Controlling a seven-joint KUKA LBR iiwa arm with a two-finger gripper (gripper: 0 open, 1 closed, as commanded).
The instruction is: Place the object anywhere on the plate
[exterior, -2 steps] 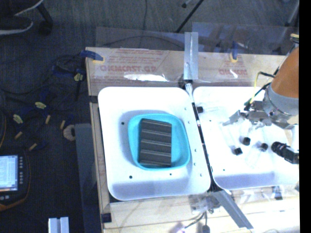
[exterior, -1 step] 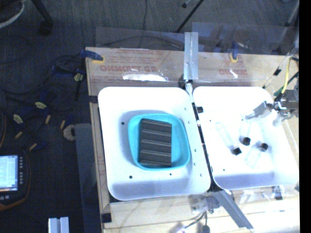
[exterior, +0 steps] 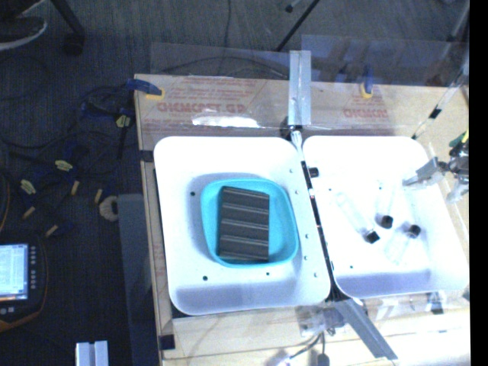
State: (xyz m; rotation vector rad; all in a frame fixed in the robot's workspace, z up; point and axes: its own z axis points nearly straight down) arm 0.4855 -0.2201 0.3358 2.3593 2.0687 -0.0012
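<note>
Honestly, this one looks basically done: the dark grey ribbed rectangular block [exterior: 244, 224] is lying flat on the light blue plastic plate [exterior: 287, 227] in the left white bin [exterior: 177, 227]. My guess is nothing's left but for the arm to stay clear. The right white bin [exterior: 427, 280] has a few small clear vials with black caps [exterior: 378, 227] that are really hard to make out. The gripper [exterior: 456, 158] is cut off at the right edge, so I can't tell its state.
</note>
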